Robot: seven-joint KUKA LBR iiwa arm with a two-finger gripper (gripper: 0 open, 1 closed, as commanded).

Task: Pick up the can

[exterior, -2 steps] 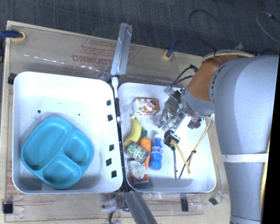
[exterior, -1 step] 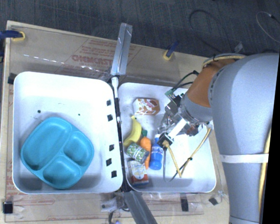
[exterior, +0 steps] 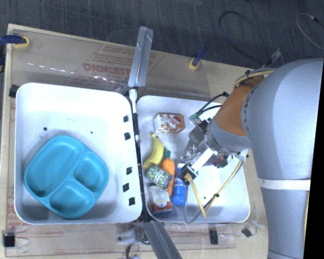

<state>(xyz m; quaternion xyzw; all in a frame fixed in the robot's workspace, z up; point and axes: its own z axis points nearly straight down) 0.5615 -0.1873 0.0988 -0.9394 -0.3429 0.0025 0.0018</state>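
The can [exterior: 158,176], green-labelled with a pale end facing up, lies in the right bin [exterior: 230,203], in a tight cluster of things packed along that bin's left wall. At the far left, the left bin [exterior: 67,104] holds a blue divided plate [exterior: 65,176] with three compartments, set toward its near-left corner; the rest of its white floor is bare. Both bins sit side by side on the wooden bench [exterior: 55,49], their inner walls touching. Inside the right bin, a yellow banana [exterior: 156,152] curves down the left wall, its lower end just above the can and touching or nearly touching it. A small orange item [exterior: 169,167] sits just to the right of the can's upper edge, and below the can lies a small white packet with red print [exterior: 159,199]. Just to the right of that packet a blue bottle [exterior: 179,193] lies close beside the can. Toward the back of the bin, apart from the cluster, lies a brown and white pouch [exterior: 170,123]. The gripper [exterior: 190,161] hangs over the middle of the right bin, up and to the right of the can and near the orange item, not on the can; whether it is spread or closed cannot be told from this slant. The grey arm [exterior: 289,128] with its orange band [exterior: 233,113] reaches in from the right.
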